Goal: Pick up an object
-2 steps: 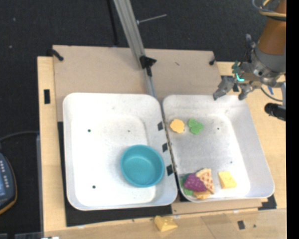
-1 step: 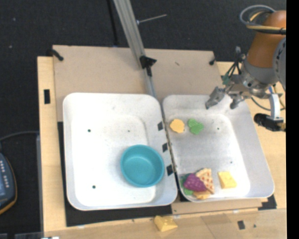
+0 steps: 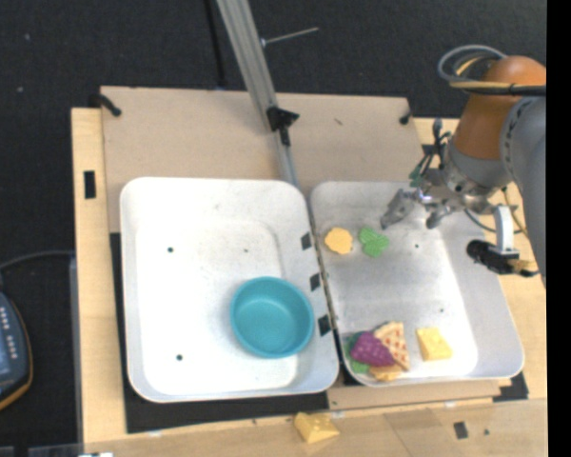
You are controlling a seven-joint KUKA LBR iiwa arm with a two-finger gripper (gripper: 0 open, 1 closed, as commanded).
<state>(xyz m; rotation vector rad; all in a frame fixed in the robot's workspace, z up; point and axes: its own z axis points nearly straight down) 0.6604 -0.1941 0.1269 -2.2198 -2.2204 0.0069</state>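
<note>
Objects for you lie in the right bin (image 3: 476,284): your gripper (image 3: 414,212) hovers above them, fingers spread wide, holding nothing.

The middle of the right bin (image 3: 476,336) is lying open, between the orange piece (image 3: 339,242) and green piece (image 3: 374,243) near its far-left part and the purple grapes (image 3: 369,350), waffle (image 3: 392,344) and yellow block (image 3: 434,344) crowding its near edge. The tool (image 3: 414,213) is hanging with fingers spread over the far part. In the left bin (image 3: 171,217), a teal bowl (image 3: 271,316) is occupying the near-right part.
</note>
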